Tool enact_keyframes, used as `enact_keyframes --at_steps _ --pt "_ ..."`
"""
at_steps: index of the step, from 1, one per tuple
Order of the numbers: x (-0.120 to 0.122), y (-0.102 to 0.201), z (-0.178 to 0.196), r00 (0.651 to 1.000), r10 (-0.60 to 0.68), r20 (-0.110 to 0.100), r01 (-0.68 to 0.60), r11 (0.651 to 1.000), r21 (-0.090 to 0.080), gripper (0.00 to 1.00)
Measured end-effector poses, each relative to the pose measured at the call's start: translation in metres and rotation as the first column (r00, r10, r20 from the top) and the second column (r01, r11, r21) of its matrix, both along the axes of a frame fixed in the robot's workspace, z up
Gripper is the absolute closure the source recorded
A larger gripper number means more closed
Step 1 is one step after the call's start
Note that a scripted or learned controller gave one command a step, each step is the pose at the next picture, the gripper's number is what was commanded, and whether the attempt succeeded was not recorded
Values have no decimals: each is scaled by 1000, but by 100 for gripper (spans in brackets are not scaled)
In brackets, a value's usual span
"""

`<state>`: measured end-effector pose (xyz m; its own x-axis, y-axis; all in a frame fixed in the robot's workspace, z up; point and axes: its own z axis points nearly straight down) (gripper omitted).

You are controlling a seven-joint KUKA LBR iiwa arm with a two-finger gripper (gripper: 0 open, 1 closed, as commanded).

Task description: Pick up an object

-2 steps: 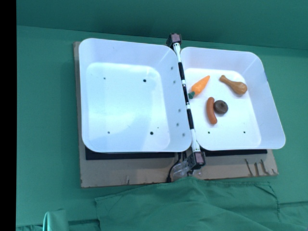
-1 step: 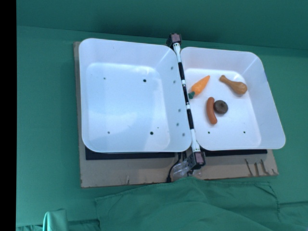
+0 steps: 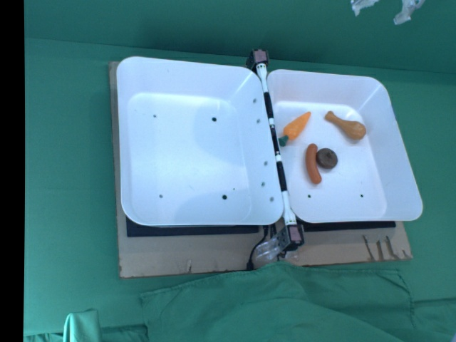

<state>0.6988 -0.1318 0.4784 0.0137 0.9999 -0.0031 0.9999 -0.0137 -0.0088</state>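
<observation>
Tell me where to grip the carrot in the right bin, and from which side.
Grip the carrot across its thick orange middle, coming straight down from above. It lies flat and slanted, its green tip low against the bin's left wall, so a sideways approach there looks blocked. Set the fingers across its long axis, not along it; the tapered green end would likely slip. The tool hangs open, high above the bins.

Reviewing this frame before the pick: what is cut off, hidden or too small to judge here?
- Two-finger gripper: cut by the camera view's top edge; arm and wrist are out of frame, fingers look spread.
- Small dark brown round piece in the right white bin: too small to identify; it seems to touch the orange sausage-shaped toy, contact unclear.
- Clear clamp at the bins' near junction: blurred.
</observation>
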Motion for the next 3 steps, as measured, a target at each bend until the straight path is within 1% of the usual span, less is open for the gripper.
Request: enact_keyframes --at_steps 1,2,3 --pt "0 -13 -156 1000 7 -7 -7 1000 3 0" --pt "2 -13 -145 1000 9 10 -9 1000 0 0" --pt "0 -28 -234 1000 8 0 -8 1000 2 0"
